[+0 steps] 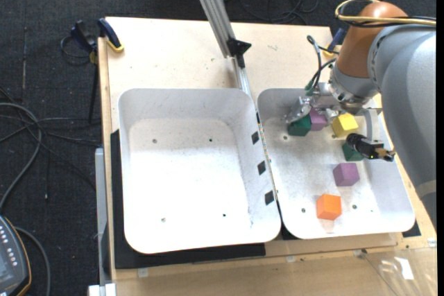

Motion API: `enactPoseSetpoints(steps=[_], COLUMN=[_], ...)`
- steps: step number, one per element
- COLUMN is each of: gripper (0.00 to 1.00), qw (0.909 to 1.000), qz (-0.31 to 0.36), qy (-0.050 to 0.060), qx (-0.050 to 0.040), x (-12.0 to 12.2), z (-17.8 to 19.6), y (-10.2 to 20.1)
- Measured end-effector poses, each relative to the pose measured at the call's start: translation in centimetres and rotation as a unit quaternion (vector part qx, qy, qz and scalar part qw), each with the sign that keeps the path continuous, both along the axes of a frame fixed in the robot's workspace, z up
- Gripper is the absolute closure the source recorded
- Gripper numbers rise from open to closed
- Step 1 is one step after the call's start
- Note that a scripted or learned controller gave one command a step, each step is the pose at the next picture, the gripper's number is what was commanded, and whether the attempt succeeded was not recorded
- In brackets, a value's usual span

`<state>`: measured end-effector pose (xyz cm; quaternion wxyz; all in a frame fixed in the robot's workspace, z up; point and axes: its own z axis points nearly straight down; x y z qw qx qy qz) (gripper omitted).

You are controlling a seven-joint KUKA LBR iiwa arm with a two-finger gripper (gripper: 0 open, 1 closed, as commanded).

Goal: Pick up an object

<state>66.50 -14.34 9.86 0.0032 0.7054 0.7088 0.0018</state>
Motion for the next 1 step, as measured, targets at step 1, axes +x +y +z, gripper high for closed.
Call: enactPoseSetpoints(steps=[1], gripper=[1.0], qw=[1.0], qz=[0.0], qy=[-0.001], qx=[-0.0007], x=[-0.12], z=[1.09], y=[0.02])
